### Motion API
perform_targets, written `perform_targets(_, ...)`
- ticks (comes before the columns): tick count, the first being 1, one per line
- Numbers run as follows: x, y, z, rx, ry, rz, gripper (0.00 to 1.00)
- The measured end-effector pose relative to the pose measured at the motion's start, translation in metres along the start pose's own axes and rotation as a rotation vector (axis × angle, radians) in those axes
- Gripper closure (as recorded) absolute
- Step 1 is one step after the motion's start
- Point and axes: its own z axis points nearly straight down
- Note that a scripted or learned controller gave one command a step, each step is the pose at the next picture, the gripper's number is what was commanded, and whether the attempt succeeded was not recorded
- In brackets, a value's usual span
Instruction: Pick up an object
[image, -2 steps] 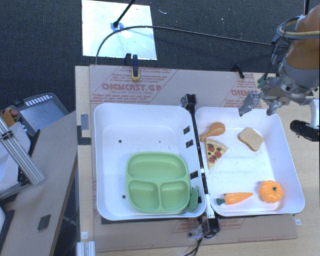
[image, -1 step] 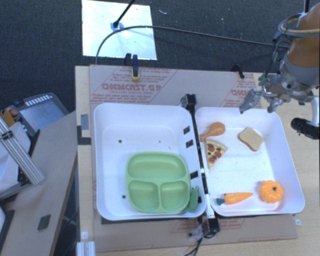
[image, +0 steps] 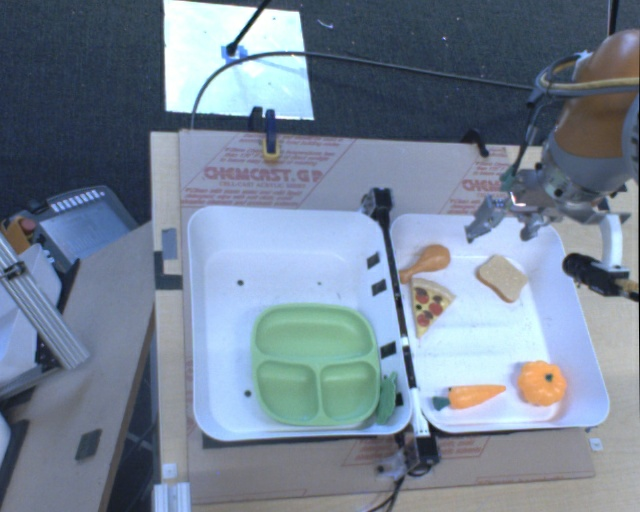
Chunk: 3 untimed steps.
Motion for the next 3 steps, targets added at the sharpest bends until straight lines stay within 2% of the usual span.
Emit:
perform_targets(2, 0.001, 0.018, 0.112, 0.000, 0.000, -0.002, 0.00)
perform_targets(3, 0.001, 0.019, 0.099, -0.004, 0.000, -0.002, 1.00)
